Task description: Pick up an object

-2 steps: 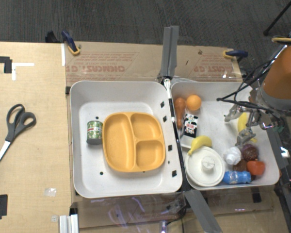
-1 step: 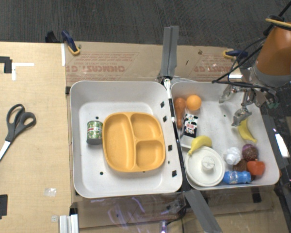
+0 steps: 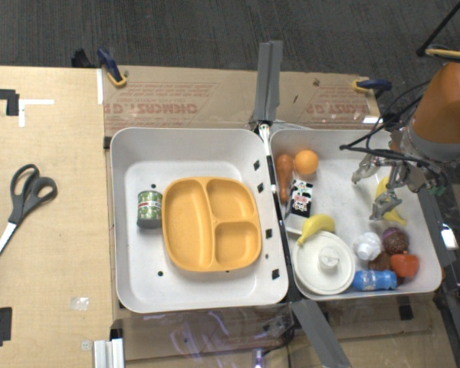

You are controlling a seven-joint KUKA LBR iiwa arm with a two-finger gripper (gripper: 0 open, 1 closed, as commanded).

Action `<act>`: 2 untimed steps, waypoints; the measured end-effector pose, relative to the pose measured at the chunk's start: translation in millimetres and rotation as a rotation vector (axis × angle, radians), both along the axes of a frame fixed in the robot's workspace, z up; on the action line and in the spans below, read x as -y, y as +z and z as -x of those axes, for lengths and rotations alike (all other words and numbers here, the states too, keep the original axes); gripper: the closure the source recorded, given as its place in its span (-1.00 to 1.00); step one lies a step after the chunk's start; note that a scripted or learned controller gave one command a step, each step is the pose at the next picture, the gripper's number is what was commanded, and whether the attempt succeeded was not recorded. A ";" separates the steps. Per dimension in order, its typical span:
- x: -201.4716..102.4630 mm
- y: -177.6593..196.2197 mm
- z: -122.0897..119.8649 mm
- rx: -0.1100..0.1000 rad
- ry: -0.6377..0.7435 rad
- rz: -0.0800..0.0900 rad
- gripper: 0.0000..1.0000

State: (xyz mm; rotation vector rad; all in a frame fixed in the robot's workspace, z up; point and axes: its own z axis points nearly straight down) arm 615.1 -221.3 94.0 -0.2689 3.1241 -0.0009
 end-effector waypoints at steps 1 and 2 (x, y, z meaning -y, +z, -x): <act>-0.5 11.3 -2.1 0.007 0.002 0.002 1.00; -0.5 11.2 -2.0 0.006 0.002 0.001 -1.00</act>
